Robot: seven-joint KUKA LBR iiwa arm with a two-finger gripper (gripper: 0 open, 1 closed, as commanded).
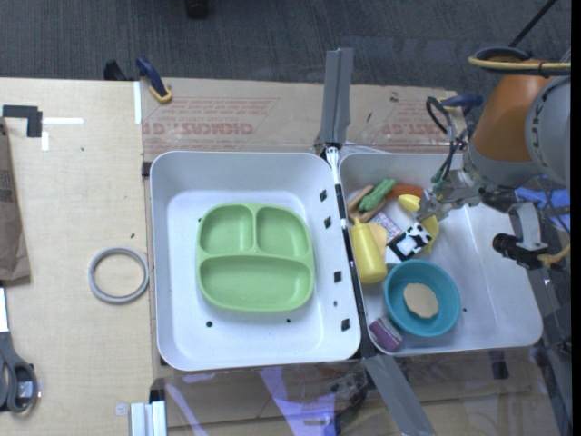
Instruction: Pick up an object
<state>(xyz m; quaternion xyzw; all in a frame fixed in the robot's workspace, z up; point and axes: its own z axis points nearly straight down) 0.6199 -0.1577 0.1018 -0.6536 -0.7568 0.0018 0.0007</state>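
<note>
Camera view, yellow bottle (369, 252) lying lengthwise along bin wall, gripper (434, 195) state unclear

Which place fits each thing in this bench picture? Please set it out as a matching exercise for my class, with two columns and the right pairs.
Things:
1. green divided plastic plate
2. round blue bowl
3. grey ring
4. yellow plastic bottle

Places:
A. on the bench, left of both bins
B. in the left white bin
C. against the right bin's left wall
D. in the right bin, near its front edge

Pairs: 1-B, 2-D, 3-A, 4-C
</note>
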